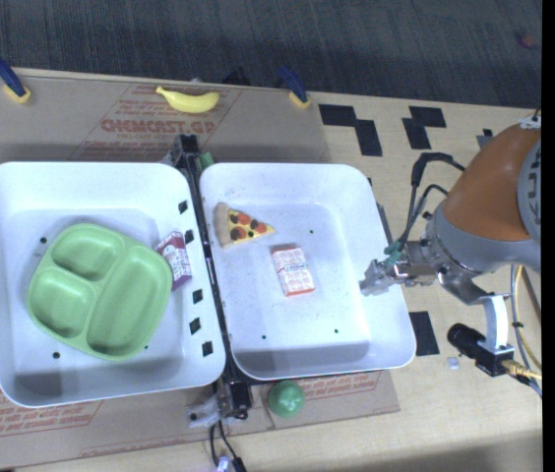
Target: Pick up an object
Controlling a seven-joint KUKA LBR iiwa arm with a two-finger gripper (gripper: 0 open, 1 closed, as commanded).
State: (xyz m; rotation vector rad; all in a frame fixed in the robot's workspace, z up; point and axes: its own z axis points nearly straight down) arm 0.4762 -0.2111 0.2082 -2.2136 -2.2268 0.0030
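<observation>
Cardboard-topped bench (356, 126) carries both bins. Camera view: gripper (381, 275) sits at right bin (356, 180) rim, can't tell its state. Nearest candidates on that bin's floor: pink packet (293, 269), pizza slice (240, 225). Nothing held.

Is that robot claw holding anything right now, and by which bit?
Nothing shows between the fingers of the gripper, which sits at the right bin's right rim, apart from the small pink packet and pizza slice.

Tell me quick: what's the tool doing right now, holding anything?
Tool: at the right bin's right rim, nothing seen in it; open or closed cannot be told.
</observation>
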